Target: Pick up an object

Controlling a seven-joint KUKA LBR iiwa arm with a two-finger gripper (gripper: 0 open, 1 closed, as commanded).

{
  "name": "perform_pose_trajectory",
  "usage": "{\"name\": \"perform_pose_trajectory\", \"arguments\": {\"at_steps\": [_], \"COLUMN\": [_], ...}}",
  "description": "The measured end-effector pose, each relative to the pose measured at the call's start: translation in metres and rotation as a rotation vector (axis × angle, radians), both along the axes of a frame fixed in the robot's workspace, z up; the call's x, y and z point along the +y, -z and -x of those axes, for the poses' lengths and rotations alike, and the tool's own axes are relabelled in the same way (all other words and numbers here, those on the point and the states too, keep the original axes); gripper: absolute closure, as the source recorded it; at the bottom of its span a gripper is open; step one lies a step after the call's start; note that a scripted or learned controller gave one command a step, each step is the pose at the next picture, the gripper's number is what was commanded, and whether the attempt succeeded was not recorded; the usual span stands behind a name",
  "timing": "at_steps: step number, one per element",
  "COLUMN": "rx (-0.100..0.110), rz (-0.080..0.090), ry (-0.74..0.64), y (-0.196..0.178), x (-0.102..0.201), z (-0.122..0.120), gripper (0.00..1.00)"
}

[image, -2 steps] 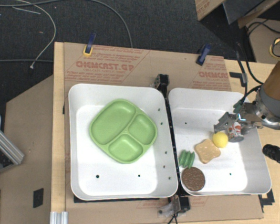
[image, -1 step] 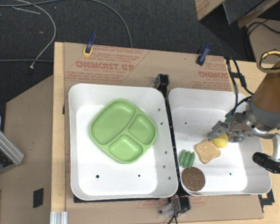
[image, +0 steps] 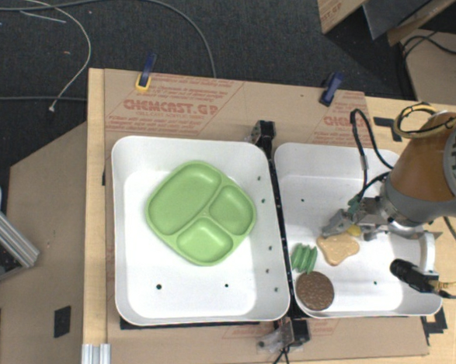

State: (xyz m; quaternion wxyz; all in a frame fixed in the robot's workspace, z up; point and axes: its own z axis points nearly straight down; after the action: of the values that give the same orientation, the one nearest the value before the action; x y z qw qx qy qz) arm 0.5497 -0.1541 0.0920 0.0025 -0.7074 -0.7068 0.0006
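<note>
You have two shallow white plastic bins side by side on a brown cardboard-covered bench point(image: 179, 96). The left white bin point(image: 127, 287) carries a light green plastic plate with three compartments point(image: 201, 212), lying flat near the bin's centre and turned so that its corners point to roughly twelve, three, six and nine o'clock.

The right white bin point(image: 383, 297) holds the loose items. A tan, bread-slice-shaped flat piece point(image: 338, 250) lies near the bin's middle. At about eight o'clock from it you see a small green ribbed piece like a bundle of beans point(image: 304, 257), close to the bin's left wall. At about seven o'clock from the tan piece, near the bin's front rim, sits a round brown speckled disc like a burger patty point(image: 314, 290). The green piece and the brown disc lie just beside each other.

The grey arm with its orange band point(image: 424, 164) comes in from three o'clock, and its two-finger gripper point(image: 353, 223) sits low over the right bin, at about one o'clock from the tan piece and just beside its upper edge. You cannot tell from this angle how far the tool is spread, nor whether it has hold of anything
</note>
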Motion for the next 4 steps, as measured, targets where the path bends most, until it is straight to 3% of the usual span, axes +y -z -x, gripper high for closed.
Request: {"name": "perform_pose_trajectory", "arguments": {"at_steps": [1, 4], "rx": [-0.006, -0.01], "rz": [0.002, 0.004], "ry": [0.0, -0.001], "y": [-0.015, -0.161], "x": [0.0, 0.0], "z": [-0.002, 0.003], "gripper": [1.0, 1.0]}}
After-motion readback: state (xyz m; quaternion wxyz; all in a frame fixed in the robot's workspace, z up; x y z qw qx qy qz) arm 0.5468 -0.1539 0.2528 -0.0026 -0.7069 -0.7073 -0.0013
